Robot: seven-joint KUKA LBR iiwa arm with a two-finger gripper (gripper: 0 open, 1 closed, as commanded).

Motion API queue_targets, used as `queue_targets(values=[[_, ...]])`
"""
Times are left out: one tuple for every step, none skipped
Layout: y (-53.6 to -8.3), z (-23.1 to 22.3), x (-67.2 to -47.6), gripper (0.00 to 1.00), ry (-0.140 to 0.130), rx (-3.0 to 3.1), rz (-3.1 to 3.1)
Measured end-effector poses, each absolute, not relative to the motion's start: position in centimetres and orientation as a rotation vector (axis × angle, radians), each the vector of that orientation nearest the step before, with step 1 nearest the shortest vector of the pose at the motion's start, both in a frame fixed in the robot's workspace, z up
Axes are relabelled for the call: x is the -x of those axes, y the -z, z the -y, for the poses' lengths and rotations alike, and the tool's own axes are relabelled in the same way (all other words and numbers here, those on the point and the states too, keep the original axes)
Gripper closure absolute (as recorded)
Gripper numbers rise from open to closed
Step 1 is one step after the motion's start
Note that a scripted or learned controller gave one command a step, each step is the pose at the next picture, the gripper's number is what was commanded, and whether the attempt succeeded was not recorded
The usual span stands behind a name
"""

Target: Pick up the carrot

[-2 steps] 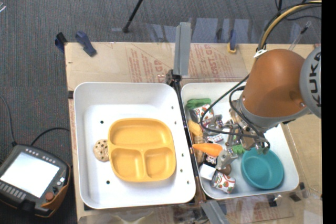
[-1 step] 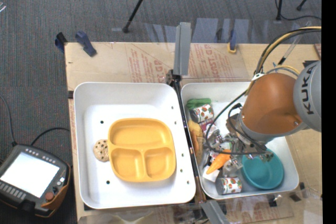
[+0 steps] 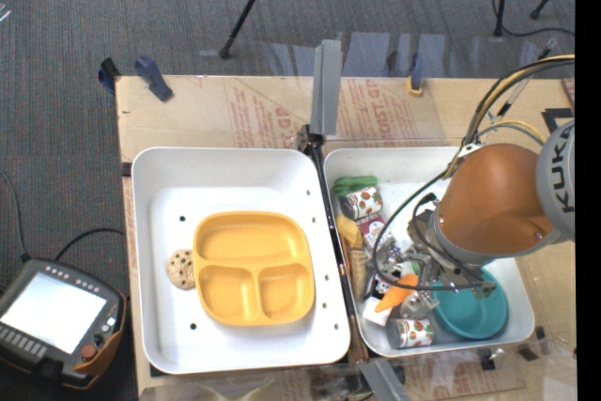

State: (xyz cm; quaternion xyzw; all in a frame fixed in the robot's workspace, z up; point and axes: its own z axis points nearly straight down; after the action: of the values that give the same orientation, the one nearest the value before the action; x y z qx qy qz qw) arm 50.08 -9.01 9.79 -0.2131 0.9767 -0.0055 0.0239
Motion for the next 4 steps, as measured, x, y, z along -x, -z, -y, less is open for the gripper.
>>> queue_targets(values=[[-9.95,8.44,-49.92,0.00,0.031,0.704,-3.011],[-9.73,8.73,-50.37,0.00,0.021,0.674,-3.029],[-9.72,8.85,-50.22,0.00,0.019,0.592,-3.043],[-9.86,8.49,-50.17,0.00,0.026,0.692,-3.021]])
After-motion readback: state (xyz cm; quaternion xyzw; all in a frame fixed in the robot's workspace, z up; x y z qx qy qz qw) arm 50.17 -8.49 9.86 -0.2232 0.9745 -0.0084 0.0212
